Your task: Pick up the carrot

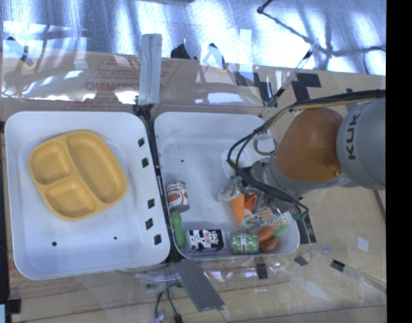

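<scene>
The carrot (238, 207) lies in the right bin (192, 133), near that bin's lower right corner, directly under the arm's wrist (306, 147). The claw (249, 197) is positioned over the carrot, amid cables and wrapped items; whether it is released or clenched cannot be told from this angle, and no grasp can be confirmed. The visible orange portion runs roughly top to bottom in the view, long axis slightly tilted, the lower end toward the bin's front wall; which end is the tip cannot be determined. Neighbouring items crowd it: a green-labelled can (244, 243) and a red-orange item (267, 235) just below, a black-and-white carton (205, 239) along the front wall, a green vegetable (177, 227) and a small can (177, 196) to the left. Judgement: the step in hand is the closing approach. It is best done with the claw closing across the carrot's narrow width, centred along its length, descending straight to avoid the can. The yellow divided plate (74, 173) occupies the left bin (31, 247).
</scene>
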`<move>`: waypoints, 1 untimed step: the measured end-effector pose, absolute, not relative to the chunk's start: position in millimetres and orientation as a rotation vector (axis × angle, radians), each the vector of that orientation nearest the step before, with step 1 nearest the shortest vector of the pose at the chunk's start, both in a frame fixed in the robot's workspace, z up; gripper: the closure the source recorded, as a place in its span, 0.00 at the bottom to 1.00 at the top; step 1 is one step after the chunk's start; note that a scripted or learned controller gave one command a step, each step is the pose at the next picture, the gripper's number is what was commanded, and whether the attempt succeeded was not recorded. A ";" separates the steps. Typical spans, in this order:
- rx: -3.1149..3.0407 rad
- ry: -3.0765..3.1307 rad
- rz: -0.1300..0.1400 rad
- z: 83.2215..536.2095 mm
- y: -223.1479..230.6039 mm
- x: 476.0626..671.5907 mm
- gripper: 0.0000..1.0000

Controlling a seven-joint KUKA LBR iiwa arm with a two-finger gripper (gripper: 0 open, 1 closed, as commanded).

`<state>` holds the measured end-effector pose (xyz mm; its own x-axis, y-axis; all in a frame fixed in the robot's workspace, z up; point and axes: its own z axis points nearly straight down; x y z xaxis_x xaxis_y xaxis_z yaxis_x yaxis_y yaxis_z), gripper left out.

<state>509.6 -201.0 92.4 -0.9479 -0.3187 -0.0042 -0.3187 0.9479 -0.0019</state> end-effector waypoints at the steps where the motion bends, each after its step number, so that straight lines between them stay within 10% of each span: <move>1: -0.522 3.092 -0.003 102.6 -198.5 511.6 1.00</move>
<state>511.6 -198.5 102.6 -0.9445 -0.3283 -0.0057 -0.3283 0.9446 -0.0028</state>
